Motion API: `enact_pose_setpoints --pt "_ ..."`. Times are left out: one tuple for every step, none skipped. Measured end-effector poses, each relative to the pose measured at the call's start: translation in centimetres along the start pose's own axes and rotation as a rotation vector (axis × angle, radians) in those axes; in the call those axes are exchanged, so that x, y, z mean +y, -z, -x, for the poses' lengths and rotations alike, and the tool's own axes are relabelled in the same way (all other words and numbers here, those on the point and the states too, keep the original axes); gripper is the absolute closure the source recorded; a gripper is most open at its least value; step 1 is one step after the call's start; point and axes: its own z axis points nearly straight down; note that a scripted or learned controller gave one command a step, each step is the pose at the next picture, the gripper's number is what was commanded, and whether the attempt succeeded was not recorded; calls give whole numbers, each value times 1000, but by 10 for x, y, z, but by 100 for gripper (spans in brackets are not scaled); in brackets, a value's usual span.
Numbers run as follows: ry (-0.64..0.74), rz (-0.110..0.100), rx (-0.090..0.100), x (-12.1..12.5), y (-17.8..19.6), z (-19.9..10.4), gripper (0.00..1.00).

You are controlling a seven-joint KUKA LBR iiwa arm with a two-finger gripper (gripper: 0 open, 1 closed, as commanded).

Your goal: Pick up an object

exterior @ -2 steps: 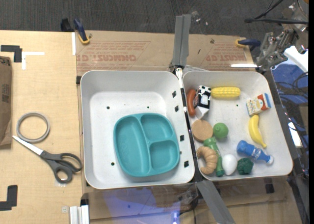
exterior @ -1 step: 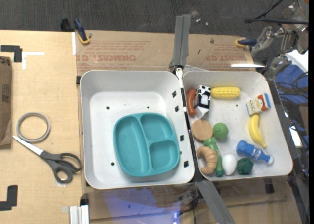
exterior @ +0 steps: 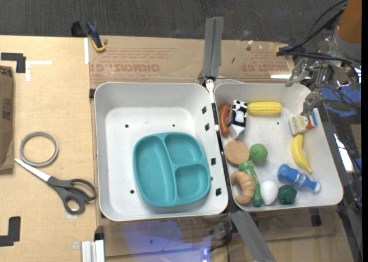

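The right bin (exterior: 333,197) holds several toy foods: a corn cob (exterior: 263,107), a black-and-white item (exterior: 238,112), a sausage (exterior: 223,120), a small carton (exterior: 303,123), a banana (exterior: 299,153), a round bun (exterior: 236,151), a green ball (exterior: 259,152), a croissant (exterior: 244,186), a white egg (exterior: 268,189), broccoli (exterior: 287,193) and a blue bottle (exterior: 297,177). My gripper (exterior: 303,89) hovers over the bin's far right corner, above the carton. It stands open with nothing between its fingers.
The left bin (exterior: 115,111) holds a teal divided plate (exterior: 172,169). On the bench to the left lie scissors (exterior: 63,185), a tape roll (exterior: 38,147) and a brown bag (exterior: 6,117). A grey divider post (exterior: 213,48) rises between the bins.
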Motion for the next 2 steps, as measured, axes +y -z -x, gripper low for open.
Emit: enact_pose_setpoints --pt "-121 -2 -2 -13 -123 -16 0" --pt "-312 -1 1 -2 -123 -73 0"
